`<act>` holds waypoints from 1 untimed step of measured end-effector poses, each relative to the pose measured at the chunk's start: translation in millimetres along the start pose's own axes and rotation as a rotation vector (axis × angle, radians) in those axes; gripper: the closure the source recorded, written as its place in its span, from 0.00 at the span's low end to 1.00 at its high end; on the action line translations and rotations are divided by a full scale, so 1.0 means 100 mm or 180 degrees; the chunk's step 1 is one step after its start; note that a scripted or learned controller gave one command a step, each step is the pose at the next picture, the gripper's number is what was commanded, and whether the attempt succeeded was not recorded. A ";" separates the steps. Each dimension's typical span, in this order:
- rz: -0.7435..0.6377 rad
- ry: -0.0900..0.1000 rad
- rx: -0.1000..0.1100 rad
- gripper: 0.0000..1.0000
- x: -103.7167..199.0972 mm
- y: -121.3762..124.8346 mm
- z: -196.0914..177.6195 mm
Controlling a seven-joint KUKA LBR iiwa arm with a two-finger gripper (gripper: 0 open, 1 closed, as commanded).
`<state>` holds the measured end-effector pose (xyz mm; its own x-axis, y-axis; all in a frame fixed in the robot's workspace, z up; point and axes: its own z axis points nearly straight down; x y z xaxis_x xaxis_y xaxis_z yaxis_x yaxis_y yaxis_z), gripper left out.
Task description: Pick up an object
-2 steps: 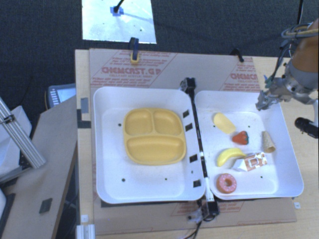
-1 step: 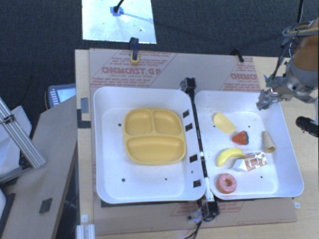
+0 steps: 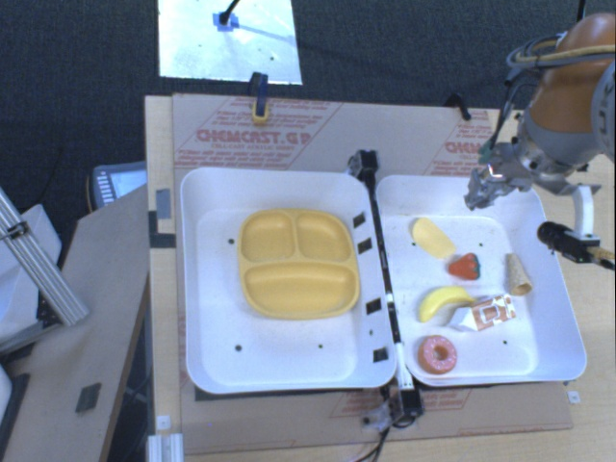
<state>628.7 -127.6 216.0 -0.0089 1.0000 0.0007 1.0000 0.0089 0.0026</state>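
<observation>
1. Bench board (image 3: 289,128): tan sheet under both bins, red print reads "CHEMCAST" plus a short suffix I can't resolve; a second, partly covered print sits at its far right corner.
2. Left bin (image 3: 207,287): white, holds the yellow divided tray (image 3: 294,263), three compartments, roughly centred.
3. Right bin (image 3: 553,340): white, touching the left bin along a black centre rail (image 3: 377,258). All landmarks below are relative to this bin.
4. Arm (image 3: 577,75): enters over the bin's far right corner, partly cut off by the frame edge.
5. Gripper (image 3: 481,192): hangs over the bin's far rim, nothing seen between the fingers; open or closed — cannot tell, too small and blurred.
6. Banana (image 3: 443,301): mid-bin.
7. Yellow oblong piece (image 3: 433,238): far-left part of the bin.
8. Small carton (image 3: 491,313): just beside the banana, red-and-white print, unreadable.
9. Pink donut (image 3: 439,354): near-left corner.
10. Cone (image 3: 519,274): right side.
11. Strawberry (image 3: 466,267): centre, between the oblong piece and the banana.
</observation>
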 end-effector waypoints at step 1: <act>-0.0002 0.0003 0.0001 1.00 0.49 -0.02 -0.11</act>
<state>626.0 -78.9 226.6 -0.0096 1.0000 0.0016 1.0000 0.0096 0.0024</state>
